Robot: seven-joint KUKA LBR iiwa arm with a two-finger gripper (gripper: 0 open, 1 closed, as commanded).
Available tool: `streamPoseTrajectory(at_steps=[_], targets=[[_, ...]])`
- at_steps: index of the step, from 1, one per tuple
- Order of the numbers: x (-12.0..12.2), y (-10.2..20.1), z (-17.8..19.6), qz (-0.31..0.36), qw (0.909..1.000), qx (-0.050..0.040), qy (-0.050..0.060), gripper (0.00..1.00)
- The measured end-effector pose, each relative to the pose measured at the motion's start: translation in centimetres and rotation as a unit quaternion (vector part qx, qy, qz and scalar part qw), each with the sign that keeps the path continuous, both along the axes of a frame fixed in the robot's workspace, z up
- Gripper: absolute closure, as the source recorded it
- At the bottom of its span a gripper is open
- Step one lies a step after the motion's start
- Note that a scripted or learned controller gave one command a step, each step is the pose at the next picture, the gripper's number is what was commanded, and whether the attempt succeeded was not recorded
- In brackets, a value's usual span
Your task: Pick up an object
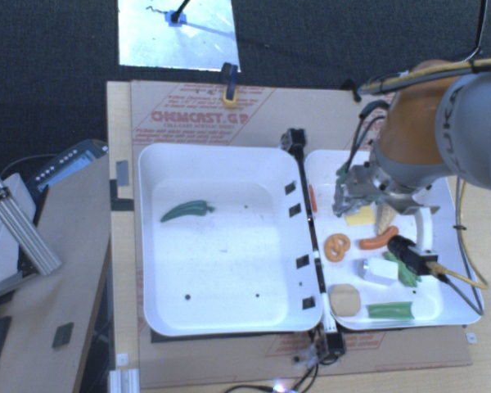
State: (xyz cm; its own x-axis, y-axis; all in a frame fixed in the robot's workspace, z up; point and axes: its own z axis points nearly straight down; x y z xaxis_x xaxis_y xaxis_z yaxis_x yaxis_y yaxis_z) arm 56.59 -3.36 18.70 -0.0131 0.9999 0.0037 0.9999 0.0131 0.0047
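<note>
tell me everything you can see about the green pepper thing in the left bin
The green pepper is a small, dark green, pod-shaped piece with a smooth, toy-like surface. It is slightly curved, thicker toward its right end and tapering to a point at its left. It lies flat on the floor of the left bin, in the upper-left part, roughly horizontal in the camera view. Nothing else touches it.

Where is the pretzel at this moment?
The pretzel lies in the right bin, near its left wall, just above the round tan cookie and left of the orange sausage.
</note>
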Motion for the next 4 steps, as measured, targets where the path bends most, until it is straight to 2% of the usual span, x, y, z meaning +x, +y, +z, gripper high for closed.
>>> streamPoseTrajectory(at_steps=[1, 2, 3, 4], targets=[[0.4, 6.9, -0.6, -0.001, 1.0, -0.0011, 0.004, 1.0], [-0.2, 8.8, -0.7, -0.003, 1.0, -0.0019, 0.005, 1.0], [-1.9, 16.8, 4.1, -0.001, 1.0, -0.0007, 0.003, 1.0], [1.5, 16.9, 1.6, -0.004, 1.0, -0.0031, 0.003, 1.0]])
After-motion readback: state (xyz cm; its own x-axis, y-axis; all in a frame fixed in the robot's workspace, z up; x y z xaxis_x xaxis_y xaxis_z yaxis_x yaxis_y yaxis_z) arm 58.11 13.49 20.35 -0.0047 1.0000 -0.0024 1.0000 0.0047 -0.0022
